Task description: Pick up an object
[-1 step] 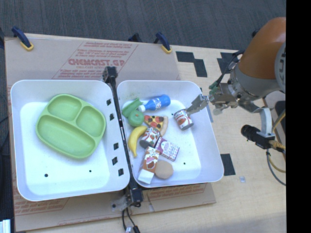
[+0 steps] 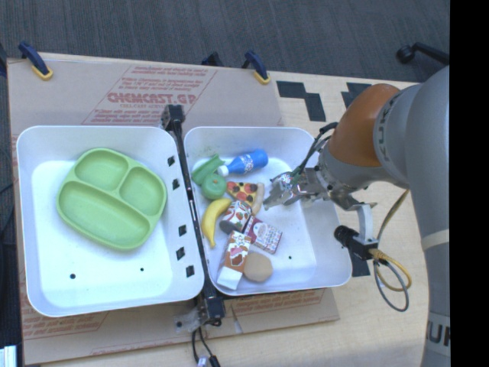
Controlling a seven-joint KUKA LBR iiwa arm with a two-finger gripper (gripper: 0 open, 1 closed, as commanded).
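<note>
My gripper [image 2: 280, 190] reaches into the right bin [image 2: 325, 262] from the right, its metal fingers pointing left toward a pizza-slice toy [image 2: 246, 191]. Nothing shows between the fingers. Left of it lie a blue bottle [image 2: 246, 161], a green round toy [image 2: 207, 172] and a yellow banana [image 2: 213, 219]. Below are a pink-and-white packet [image 2: 265, 236], a tall carton [image 2: 236, 257], a dark small piece [image 2: 229, 225] and a tan egg-like lump [image 2: 259, 267].
The left bin [image 2: 30, 281] holds a green divided plate [image 2: 113, 197]. A black clip strip [image 2: 183, 197] runs between the bins. Cardboard with red print [image 2: 149, 94] lies behind them. Cables [image 2: 391, 270] hang by the arm's wrist at the right.
</note>
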